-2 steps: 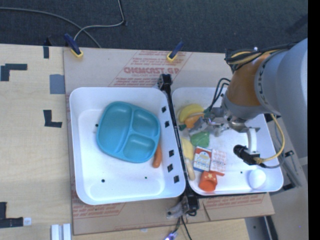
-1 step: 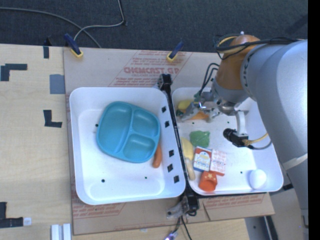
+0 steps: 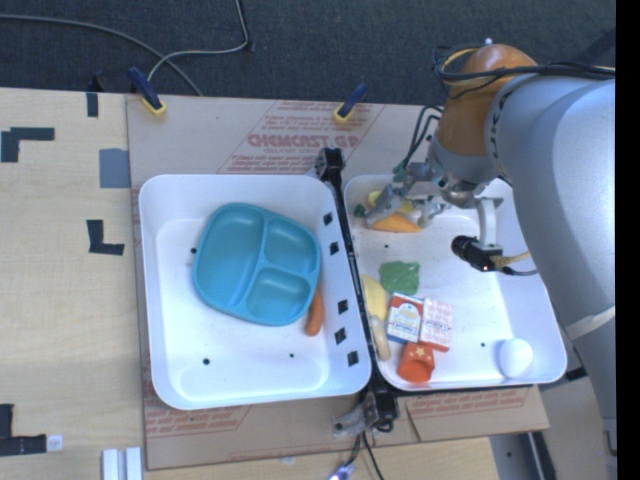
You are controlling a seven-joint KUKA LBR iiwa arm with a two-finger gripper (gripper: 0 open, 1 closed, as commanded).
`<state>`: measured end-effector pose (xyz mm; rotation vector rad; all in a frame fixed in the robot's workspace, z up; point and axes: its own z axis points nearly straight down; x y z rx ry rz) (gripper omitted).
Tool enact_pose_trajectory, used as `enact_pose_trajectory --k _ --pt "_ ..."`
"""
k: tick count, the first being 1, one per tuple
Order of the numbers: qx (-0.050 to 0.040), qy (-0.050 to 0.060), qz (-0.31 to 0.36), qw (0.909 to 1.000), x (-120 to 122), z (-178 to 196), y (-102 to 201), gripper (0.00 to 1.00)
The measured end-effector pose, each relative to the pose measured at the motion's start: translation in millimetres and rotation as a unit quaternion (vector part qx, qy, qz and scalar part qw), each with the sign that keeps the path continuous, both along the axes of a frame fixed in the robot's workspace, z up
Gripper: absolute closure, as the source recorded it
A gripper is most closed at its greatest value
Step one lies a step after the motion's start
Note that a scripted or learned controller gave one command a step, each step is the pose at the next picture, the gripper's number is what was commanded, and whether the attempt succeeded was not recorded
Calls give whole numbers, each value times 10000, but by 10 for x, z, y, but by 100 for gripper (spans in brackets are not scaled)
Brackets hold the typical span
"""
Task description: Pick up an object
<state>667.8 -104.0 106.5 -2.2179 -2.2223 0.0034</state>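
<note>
Overhead slanted view of the bench, with two white bins side by side. The left bin [image 3: 165, 298] holds a blue divided plate [image 3: 256, 264] and, touching the plate's lower right edge, a small orange carrot [image 3: 315, 315]. The right bin [image 3: 540, 318] holds the clutter from which one object is to be taken: an orange-yellow piece [image 3: 397, 223] at the upper left corner, a green piece [image 3: 400, 274] below it, a pale yellow banana-like piece [image 3: 375, 308] along the dividing wall, two small cartons [image 3: 420, 321] just beside it, an orange-red cup [image 3: 416, 365] touching the cartons' lower edge, and a white egg-like ball [image 3: 516, 356] well apart at lower right. The arm enters from the right of the frame, and the gripper [image 3: 405, 198] is down at the upper left corner of the right bin, directly over the orange-yellow piece; whether its grasp is released or clenched cannot be told from here, because the wrist hides the contact. The step in hand appears to be the grasp itself. To do it well, the tool should centre on the piece and stay off the near wall, since a corner leaves little room, then close fully before any lift and rise straight.
</note>
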Motion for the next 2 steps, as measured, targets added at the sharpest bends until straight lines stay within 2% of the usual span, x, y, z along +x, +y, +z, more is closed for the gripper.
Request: enact_pose_trajectory --k 1,2 --pt "-3 -20 -9 10000 -924 -202 -18 0" --pt "-18 7 -8 10000 -16 -34 32 0"
